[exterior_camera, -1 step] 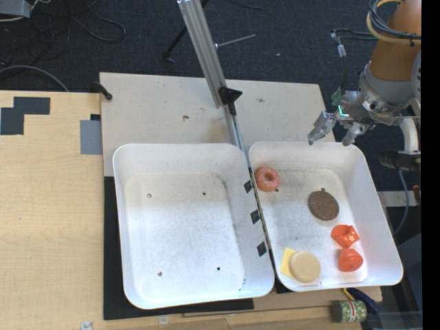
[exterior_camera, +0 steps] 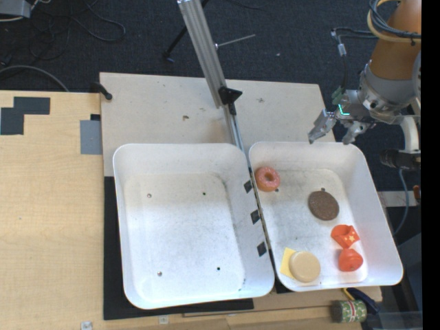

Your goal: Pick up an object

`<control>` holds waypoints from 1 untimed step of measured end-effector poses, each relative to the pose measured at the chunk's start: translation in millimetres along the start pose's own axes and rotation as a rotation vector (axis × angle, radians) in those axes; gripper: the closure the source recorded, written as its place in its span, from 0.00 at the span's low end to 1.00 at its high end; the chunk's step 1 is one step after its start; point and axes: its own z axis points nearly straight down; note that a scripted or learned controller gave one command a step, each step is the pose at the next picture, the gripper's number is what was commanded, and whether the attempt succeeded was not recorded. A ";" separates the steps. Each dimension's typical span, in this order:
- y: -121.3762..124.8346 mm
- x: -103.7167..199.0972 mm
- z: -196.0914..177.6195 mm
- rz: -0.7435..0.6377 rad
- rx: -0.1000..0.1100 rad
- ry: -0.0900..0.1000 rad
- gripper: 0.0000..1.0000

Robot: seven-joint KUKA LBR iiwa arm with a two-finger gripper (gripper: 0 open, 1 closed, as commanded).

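A: Where's the end effector [exterior_camera: 335, 128] right now?

B: Upper right of frame, hanging over the far rim of the right bin [exterior_camera: 375, 184]. Fingers spread, nothing between them.

A: Candidates?

B: All in the right bin. Donut [exterior_camera: 267, 179] near its upper left corner, close to the divider. Brown disc [exterior_camera: 322, 205] mid-bin. Two red pieces [exterior_camera: 347, 247] lower right, close together, can't tell if touching. Pale round thing [exterior_camera: 304, 267] at the bottom, sitting on a yellow slab [exterior_camera: 287, 258].

A: Which would you go for?

B: Donut, I'd say. Closest to the arm, well apart from the rest. Looks like light toy food, probably stiff plastic and a bit slick. Pinch across the ring from outside, or one finger through the hole.

A: The disc?

B: Too flat, fingers would likely skate off it. Red pieces look lumpy and could roll.

A: Left bin [exterior_camera: 137, 184]?

B: Not relevant here.
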 end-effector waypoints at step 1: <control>0.8 -4.8 45.4 0.004 0.004 0.001 0.00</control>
